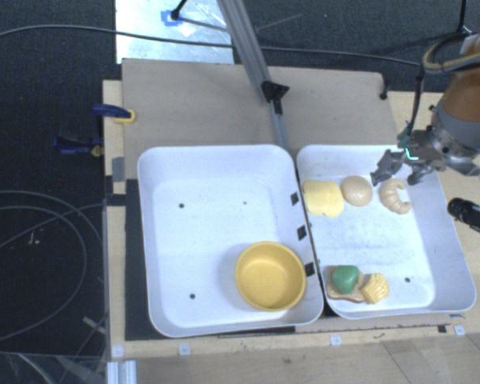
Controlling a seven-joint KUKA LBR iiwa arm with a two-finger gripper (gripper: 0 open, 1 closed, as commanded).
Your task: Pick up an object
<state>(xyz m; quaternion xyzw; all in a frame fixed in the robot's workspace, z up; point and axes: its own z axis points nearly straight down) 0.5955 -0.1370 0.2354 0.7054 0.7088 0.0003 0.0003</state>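
My gripper [402, 173] hangs over the far right part of the right bin [432, 246], open, with nothing between its dark fingers. Just below it in the camera view lies a pale croissant-shaped piece [397, 198]. A beige round piece [356, 190] and a yellow lump [323, 198] lie to its left. At the bin's front a green piece [346, 278] and a yellow ridged piece [375, 288] rest together. A yellow bowl [270, 274] stands at the front right of the left bin [184, 214].
A grey metal pole [248, 38] slants over the bench from the back to the seam between the bins. Black clips [301, 230] sit along that seam. A blue and yellow clamp [112, 113] grips the bench's left edge. Cables lie on the floor at left.
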